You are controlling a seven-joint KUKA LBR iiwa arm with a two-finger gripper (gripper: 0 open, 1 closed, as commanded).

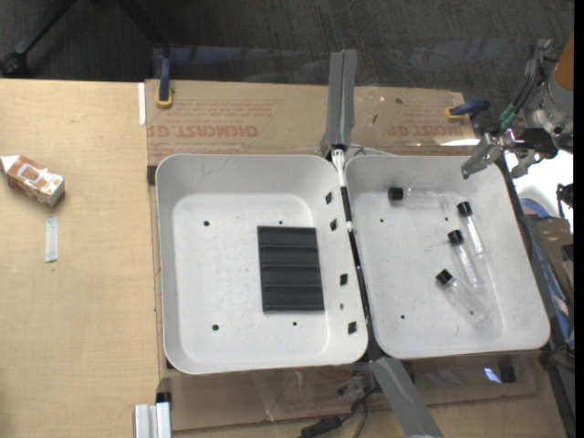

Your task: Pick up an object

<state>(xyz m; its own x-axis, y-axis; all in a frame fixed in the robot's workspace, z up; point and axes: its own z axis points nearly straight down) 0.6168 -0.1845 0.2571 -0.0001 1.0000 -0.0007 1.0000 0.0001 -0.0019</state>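
- Nearest the cam, right bin: clear plastic tubes w/ black caps, approx 4, lying flat on the white floor. One nearest, two mid, one at the far side.
- Handling guess: light, stiff, slick, round, so they'll roll or squirt out. I'd pinch across the body near a cap.
- Left bin: black ribbed block, flat, centre. Looks stiff and heavier; likely too wide for me except across the short side.
- My gripper hangs over the right bin's far right corner, nothing between the fingers; they look parted but can't tell for sure.
- Farther out: cardboard sheet, clamps, wood bench w/ small box, dark carpet beyond.
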